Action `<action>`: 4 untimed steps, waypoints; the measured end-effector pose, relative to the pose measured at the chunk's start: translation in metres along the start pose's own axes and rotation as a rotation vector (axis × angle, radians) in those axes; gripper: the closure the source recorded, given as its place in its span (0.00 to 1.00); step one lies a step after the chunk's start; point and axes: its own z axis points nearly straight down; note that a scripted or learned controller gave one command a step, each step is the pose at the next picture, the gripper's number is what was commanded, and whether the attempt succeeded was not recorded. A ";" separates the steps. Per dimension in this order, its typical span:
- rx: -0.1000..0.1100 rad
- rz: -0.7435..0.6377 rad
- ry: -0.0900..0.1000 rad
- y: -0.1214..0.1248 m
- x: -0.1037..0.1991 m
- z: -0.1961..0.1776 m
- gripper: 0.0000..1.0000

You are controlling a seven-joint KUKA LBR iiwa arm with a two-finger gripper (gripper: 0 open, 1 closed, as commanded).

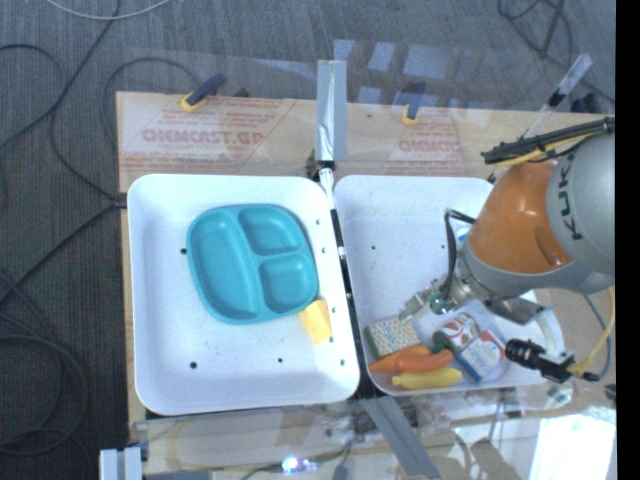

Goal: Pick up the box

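From the camera view, the arm covers the gripper, so I cannot tell the state of its jaws. The box lies in the right bin near its front edge, beside a carrot. The left bin holds a blue tray and a yellow piece.

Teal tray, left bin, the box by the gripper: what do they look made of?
Teal tray: looks like moulded plastic, smooth semi-matte, with three rounded compartments and soft highlights.
Left bin: probably rigid white plastic, faint speckling, rounded rim.
Box: likely printed cardboard, red, white and blue panels with flat faces; too small to confirm.
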 end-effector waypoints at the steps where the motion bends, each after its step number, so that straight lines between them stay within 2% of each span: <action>1: 0.024 0.203 0.010 0.007 0.048 -0.072 1.00; 2: 0.024 0.203 0.010 0.006 0.049 -0.072 0.00; 3: 0.025 0.167 0.009 0.012 0.058 -0.072 0.00; 4: 0.023 0.176 0.009 0.011 0.049 -0.120 0.00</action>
